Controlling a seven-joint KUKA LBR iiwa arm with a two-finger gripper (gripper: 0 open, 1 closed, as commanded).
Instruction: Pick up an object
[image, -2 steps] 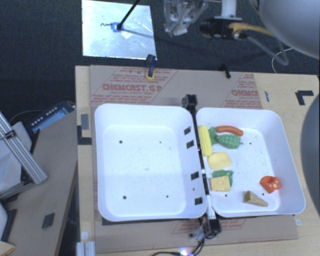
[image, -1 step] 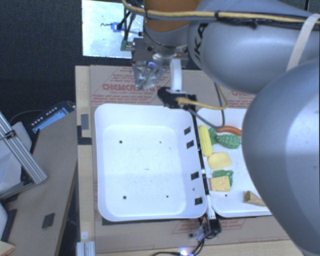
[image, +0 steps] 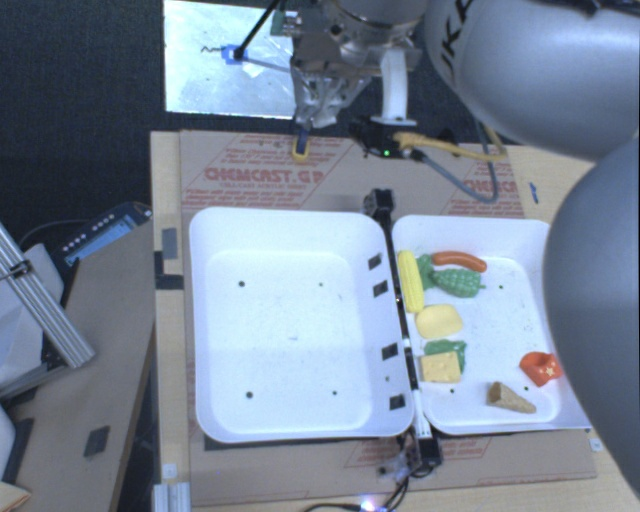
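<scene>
My gripper (image: 317, 112) hangs high above the back of the bench, beyond the far rim of the left bin (image: 280, 225). Nothing shows in it. The right bin (image: 520, 235) holds several toy foods: a yellow corn cob (image: 409, 280) along its left wall, a red sausage (image: 459, 261), a green leafy piece (image: 457, 283), a pale yellow lump (image: 439, 320), a yellow block on a green piece (image: 441, 365), a red piece (image: 540, 368) and a brown wedge (image: 511, 399). The grey arm (image: 590, 250) covers the right bin's right edge.
A black divider with clips (image: 395, 320) runs between the bins. Both bins rest on a cardboard sheet (image: 260, 172). Cables and a small yellow part (image: 299, 150) lie behind the bins. A metal rail (image: 40, 300) and a blue device (image: 105, 230) sit at the left.
</scene>
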